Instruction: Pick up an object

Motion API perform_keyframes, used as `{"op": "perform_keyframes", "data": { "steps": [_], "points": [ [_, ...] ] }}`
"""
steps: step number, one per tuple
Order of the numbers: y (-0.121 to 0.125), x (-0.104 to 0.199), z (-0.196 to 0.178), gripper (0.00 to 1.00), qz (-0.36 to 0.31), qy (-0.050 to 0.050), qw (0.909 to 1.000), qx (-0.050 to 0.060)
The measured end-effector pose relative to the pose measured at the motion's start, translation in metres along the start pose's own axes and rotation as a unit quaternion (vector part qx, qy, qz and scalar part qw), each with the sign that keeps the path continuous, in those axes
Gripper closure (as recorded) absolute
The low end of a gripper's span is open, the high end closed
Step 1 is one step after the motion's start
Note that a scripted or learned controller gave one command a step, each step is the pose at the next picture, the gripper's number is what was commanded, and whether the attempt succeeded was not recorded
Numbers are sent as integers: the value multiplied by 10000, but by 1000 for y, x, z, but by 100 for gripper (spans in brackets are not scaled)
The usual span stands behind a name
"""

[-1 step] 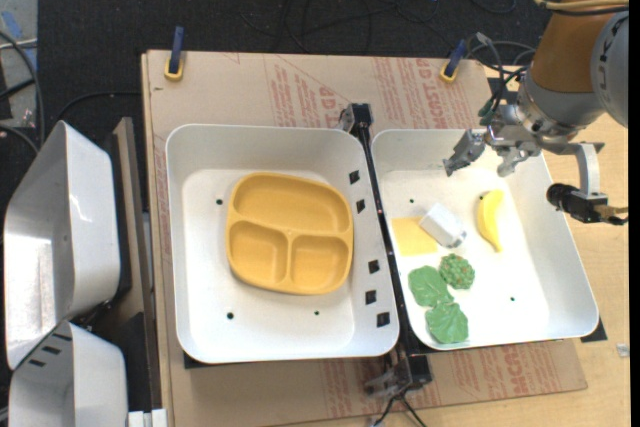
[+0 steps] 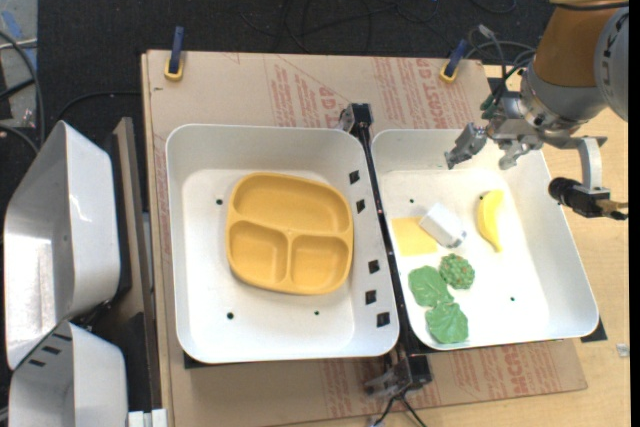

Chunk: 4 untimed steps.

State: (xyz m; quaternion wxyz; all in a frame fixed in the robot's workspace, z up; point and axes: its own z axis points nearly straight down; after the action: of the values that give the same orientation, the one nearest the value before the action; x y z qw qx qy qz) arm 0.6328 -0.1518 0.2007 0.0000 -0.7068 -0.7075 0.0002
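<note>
The right bin holds a yellow banana, a small white block, a flat yellow square and three green pieces: a knobbly one, a leafy one and another nearer the front. My gripper hangs over the bin's far edge, up and back from the banana. Its two fingers stand apart, open, with nothing between them.
The left bin carries a yellow divided tray. A black divider runs between the bins. The bench board has blue clamps at the back. White containers stand off to the left.
</note>
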Motion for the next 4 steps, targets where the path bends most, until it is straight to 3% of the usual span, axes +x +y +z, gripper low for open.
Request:
{"op": "perform_keyframes", "data": {
  "steps": [2, 3, 4],
  "points": [
    [-4, 5, 111, 0, 6, 2, 10000, 15],
    [-2, 5, 98, 100, 6, -7, 10000, -15],
    [-4, -1, 37, 100, 15, -5, 10000, -22]
  ]
}}
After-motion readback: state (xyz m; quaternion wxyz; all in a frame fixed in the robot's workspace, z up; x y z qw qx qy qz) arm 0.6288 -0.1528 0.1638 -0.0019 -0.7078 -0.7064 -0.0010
